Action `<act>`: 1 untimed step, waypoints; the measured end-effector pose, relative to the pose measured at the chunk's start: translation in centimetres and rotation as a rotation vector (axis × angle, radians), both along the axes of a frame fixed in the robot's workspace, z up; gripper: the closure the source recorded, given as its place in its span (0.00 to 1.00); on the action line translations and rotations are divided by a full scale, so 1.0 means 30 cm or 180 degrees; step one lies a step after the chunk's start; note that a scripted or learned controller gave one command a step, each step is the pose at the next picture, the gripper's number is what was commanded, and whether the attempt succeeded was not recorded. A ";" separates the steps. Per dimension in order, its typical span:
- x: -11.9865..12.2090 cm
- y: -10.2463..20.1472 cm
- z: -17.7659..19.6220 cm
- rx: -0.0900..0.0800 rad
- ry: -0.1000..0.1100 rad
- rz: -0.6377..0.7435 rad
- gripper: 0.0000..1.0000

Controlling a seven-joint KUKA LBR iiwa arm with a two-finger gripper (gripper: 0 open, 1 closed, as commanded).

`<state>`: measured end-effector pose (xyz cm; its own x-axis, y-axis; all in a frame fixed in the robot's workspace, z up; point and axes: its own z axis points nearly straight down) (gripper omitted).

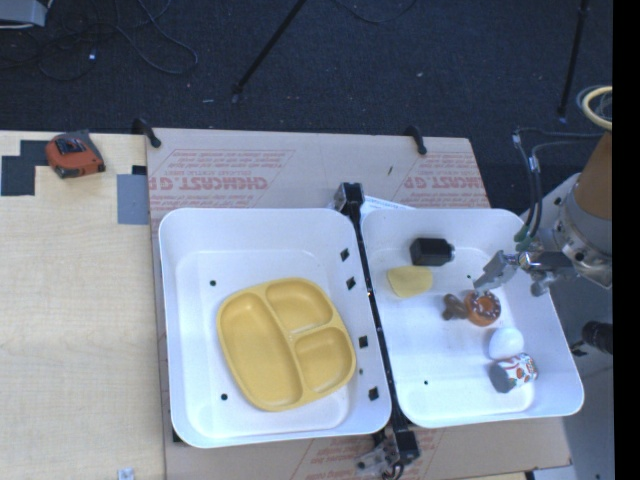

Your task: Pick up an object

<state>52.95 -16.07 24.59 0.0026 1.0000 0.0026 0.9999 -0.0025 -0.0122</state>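
Orange and brown, the small round toy (478, 308) lies in the right bin (560, 388), just below and left of the gripper (512, 268), which hangs with fingers spread and nothing between them. A short descent toward the bin floor, I judge, would bracket it; the yellow block (410, 281) lies farther left.

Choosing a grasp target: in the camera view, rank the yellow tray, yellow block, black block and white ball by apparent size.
1. yellow tray, by far the largest
2. yellow block and black block, too alike to rank
3. white ball, slightly smaller
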 end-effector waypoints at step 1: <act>0.007 0.000 0.020 -0.0009 -0.0037 0.0008 0.00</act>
